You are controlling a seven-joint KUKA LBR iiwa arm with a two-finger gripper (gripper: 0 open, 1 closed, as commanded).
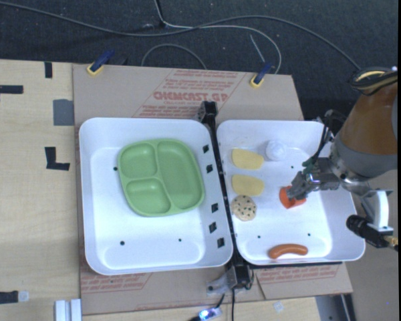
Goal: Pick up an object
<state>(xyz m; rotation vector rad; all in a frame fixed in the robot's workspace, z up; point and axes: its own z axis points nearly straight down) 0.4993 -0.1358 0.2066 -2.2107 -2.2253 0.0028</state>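
Camera view puts my gripper [298, 191] low in the right bin [321, 243], on a small red piece [293, 200]; whether it pinches the piece, I cannot tell. I judge the piece light, smooth, probably rigid plastic, best pinched across its middle.

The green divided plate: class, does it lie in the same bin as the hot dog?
No: the green divided plate lies in the left bin, while the hot dog lies in the right bin.
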